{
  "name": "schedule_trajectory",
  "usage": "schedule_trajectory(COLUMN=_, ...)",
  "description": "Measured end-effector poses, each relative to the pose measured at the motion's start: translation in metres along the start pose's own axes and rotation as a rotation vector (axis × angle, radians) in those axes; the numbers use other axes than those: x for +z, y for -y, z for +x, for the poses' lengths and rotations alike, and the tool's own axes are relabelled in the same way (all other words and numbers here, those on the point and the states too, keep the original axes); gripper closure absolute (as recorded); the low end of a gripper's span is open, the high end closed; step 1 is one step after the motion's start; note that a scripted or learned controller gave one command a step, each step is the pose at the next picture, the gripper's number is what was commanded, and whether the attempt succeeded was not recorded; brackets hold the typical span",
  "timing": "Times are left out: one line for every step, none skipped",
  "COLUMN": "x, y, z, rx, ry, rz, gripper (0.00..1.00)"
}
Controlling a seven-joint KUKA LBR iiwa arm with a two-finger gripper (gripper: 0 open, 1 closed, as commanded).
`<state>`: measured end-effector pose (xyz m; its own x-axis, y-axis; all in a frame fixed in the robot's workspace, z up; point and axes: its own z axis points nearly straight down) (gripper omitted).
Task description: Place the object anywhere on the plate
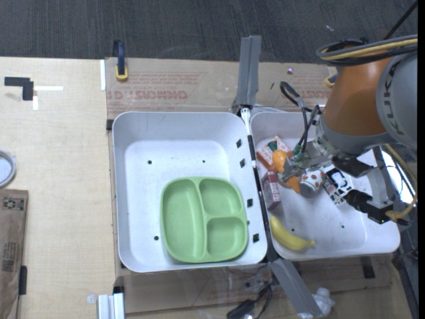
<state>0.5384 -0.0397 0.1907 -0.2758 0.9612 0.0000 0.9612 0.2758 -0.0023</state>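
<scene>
A green divided plate point(203, 218) lies in the left bin point(133, 178), toward its front. My gripper point(300, 170) hangs low over the right bin point(358, 234), in a cluster of small things at its left side. Right beside it are an orange fruit point(281, 158), a second orange piece point(290, 182) and a grey rounded object point(309, 187). Whether anything sits in the gripper is hidden by the clutter and the wrist.
A banana point(290, 236) lies at the right bin's front left. A red and white carton point(268, 151) and a dark red packet point(271, 191) lie along the wall between the bins. A black and white part point(335, 184) lies right of the gripper.
</scene>
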Motion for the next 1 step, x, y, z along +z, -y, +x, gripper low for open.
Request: schedule_trajectory(x=0.0004, y=-0.0023, z=0.0771, rx=-0.216, ry=0.0, rz=0.002, gripper=1.0)
